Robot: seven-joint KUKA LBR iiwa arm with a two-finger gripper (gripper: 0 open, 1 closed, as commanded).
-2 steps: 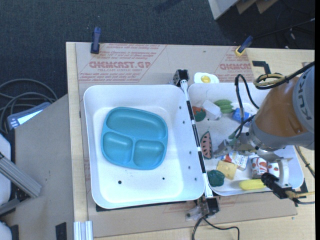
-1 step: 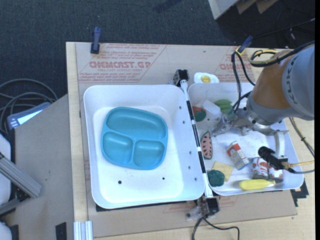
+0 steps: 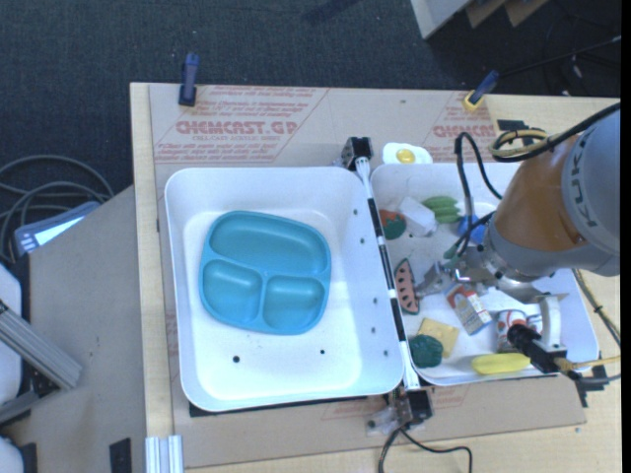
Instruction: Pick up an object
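A: Where do we stand on the pick?

B: As far as we can judge, nothing is lifted yet. Our arm [image 3: 552, 210] reaches in from the right over the right bin [image 3: 588, 335], and our gripper [image 3: 455, 276] sits low among the clutter near the middle of that bin.

A: Is anything between its fingers?

B: We cannot tell. The metal parts at the tip blur into the items below, so we cannot say whether it is spread or pressed together, and we see no object clearly pinched.

A: What is within reach?

B: Plenty. A watermelon slice [image 3: 406, 286] lies just left of the gripper, against the bin's left wall. A yellow block [image 3: 440, 334] and a dark green lump [image 3: 427, 350] sit nearer to us. A banana [image 3: 500, 364] lies along the near edge, and a small red and white packet [image 3: 471, 311] rests just near of the tip. Farther back we see a green vegetable [image 3: 441, 206] and a white piece [image 3: 417, 219].

A: And the left bin?

B: The left bin [image 3: 187, 294] holds a blue divided tray [image 3: 265, 271], well apart from the gripper.

A: So what is left?

B: In our judgement, nearly everything: a firm closure on one item, then a lift clear of the bin.
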